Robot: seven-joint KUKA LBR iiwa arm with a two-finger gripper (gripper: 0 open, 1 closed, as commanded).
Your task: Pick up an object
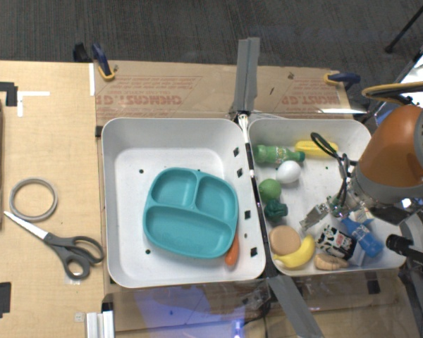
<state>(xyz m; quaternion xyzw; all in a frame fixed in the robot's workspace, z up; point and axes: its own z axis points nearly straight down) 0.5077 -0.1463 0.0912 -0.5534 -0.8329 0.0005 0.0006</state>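
While the arm (398,153) reaches in from the right over the right bin (303,127), its gripper (331,213) hangs low among the clutter there; whether it is released or clenched cannot be told. Just beside it lie a black-and-white item (336,242) and a blue object (362,236). A banana (297,256), a tan disc (285,239), a white egg (289,172) and green pieces (271,189) share that bin. The left bin (127,146) carries a teal divided plate (191,213) with 3 compartments, an orange carrot (232,253) touching its edge.

left bin (120,189) — teal plate (192,214) | right bin (307,127) — arm (395,153), toys
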